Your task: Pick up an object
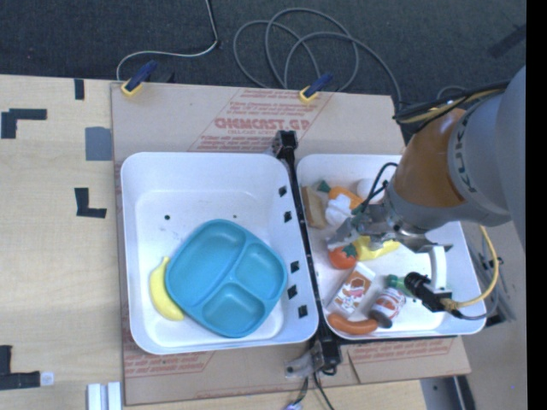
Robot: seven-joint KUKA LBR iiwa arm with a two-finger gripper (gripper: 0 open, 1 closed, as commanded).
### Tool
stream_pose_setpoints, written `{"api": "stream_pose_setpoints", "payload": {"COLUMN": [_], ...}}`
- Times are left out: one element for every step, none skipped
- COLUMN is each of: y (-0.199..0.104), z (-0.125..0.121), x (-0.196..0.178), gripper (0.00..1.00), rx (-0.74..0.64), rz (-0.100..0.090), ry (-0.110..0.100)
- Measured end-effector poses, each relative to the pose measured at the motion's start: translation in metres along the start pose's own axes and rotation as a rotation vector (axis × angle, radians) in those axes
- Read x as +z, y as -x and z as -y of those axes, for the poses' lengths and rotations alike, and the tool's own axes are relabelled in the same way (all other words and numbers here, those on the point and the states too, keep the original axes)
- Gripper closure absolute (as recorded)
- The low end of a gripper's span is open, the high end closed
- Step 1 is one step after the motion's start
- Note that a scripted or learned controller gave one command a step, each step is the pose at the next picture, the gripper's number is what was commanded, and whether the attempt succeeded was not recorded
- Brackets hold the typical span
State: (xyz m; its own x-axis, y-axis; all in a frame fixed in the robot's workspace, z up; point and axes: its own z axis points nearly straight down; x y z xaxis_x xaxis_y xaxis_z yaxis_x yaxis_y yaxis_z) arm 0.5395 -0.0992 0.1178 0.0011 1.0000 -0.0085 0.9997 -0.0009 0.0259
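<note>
The arm enters from the right and bends down over the right bin. Its gripper sits low among the clutter in the middle of that bin. Whether it is spread or pressed together cannot be told, as the wrist and the surrounding items mask the tips. Nothing can be confirmed as held.

Candidate objects in the right bin: a small red piece just beside the gripper, a yellow item touching the gripper's lower right side, and an orange and white item above it near the bin's upper left. A white carton with red print lies below centre. A red sausage-shaped toy rests along the front wall. A small bottle with a dark cap lies beside the carton.

The left bin holds a blue divided plate, tilted, resting partly on a yellow banana at its left edge.

Both bins stand side by side on a cardboard sheet on the worktop. Grey cables loop on the dark floor behind.
</note>
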Motion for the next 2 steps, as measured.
{"api": "stream_pose_setpoints", "payload": {"y": [-0.061,-0.066], "z": [-0.053,-0.025], "x": [-0.070,-0.077], "gripper": [1.00,1.00], "rx": [-0.009,-0.001], "rz": [-0.009,-0.008], "ry": [-0.018,-0.028]}}
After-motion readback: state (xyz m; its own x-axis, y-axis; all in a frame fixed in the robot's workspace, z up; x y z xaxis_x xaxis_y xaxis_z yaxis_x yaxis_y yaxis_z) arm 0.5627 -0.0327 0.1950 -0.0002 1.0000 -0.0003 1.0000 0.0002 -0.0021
